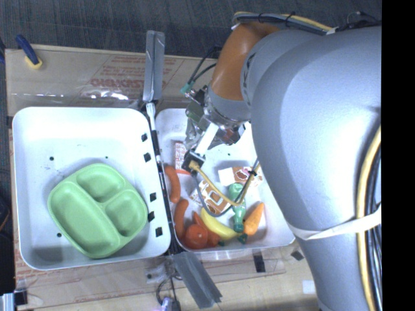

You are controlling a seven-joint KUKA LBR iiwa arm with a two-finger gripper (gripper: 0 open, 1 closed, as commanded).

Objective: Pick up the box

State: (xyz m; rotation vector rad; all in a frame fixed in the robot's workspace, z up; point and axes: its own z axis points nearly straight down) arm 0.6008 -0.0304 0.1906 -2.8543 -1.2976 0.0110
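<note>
Right bin (170, 127), crowded: one box (242, 175) at 4 o'clock from the tool (201, 140), whose state cannot be told; one banana (217, 224), two sausages (173, 181). Left bin (78, 135): one green plate (97, 209), open room toward 12 o'clock.

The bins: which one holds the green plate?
The bin on the picture's left, away from the arm. It holds the green plate; the other bin is crowded with toy food.
</note>
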